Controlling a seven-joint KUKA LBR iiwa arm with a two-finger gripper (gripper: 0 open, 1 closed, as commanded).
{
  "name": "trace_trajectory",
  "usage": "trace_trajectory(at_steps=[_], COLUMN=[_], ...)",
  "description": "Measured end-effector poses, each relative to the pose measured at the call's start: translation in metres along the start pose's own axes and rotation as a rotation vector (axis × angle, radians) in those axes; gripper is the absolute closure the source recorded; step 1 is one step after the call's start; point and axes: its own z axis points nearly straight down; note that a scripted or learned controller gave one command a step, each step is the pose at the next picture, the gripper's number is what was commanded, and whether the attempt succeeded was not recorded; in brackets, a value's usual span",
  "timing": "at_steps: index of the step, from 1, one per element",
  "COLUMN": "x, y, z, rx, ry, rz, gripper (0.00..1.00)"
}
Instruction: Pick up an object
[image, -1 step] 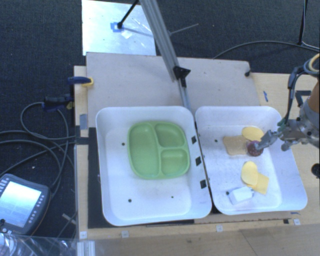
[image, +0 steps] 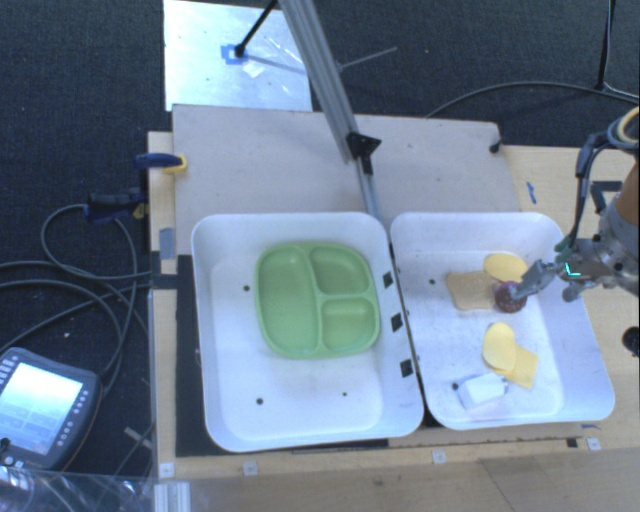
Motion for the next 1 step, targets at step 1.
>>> trace_trajectory(at_steps=[1], x=[-0.007], y=[0.0007], z=[0.0445], rx=[0.004], ry=[0.0], rz=[0.004], gripper=[0.0])
